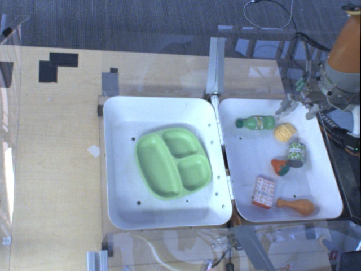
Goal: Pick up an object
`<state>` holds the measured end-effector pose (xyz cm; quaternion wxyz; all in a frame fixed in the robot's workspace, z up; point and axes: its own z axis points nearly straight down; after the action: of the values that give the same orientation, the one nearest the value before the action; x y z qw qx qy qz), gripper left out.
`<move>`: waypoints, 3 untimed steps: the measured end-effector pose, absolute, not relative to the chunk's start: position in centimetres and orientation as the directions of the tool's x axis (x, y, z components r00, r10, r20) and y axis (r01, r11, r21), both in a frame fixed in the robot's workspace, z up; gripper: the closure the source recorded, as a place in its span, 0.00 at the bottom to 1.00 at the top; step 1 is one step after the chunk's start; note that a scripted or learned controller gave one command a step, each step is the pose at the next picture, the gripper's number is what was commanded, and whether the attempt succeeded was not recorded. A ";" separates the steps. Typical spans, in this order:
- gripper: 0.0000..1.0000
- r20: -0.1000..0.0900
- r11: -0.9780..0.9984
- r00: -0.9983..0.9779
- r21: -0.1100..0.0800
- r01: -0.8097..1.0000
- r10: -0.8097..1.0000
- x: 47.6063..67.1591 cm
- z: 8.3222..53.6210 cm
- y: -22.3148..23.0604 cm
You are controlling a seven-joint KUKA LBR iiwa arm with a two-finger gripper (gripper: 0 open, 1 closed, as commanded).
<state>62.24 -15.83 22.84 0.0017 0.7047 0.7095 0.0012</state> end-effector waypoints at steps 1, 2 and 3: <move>0.00 -0.001 0.059 -0.059 0.004 0.998 0.998 56.2 16.4 -16.1; 0.00 -0.002 0.058 -0.058 0.014 0.998 0.998 53.6 9.0 -15.7; 1.00 -0.001 0.059 -0.059 0.020 0.998 0.998 53.8 10.2 -15.6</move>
<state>53.84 -15.63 10.20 0.0074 0.6859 0.7276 0.0068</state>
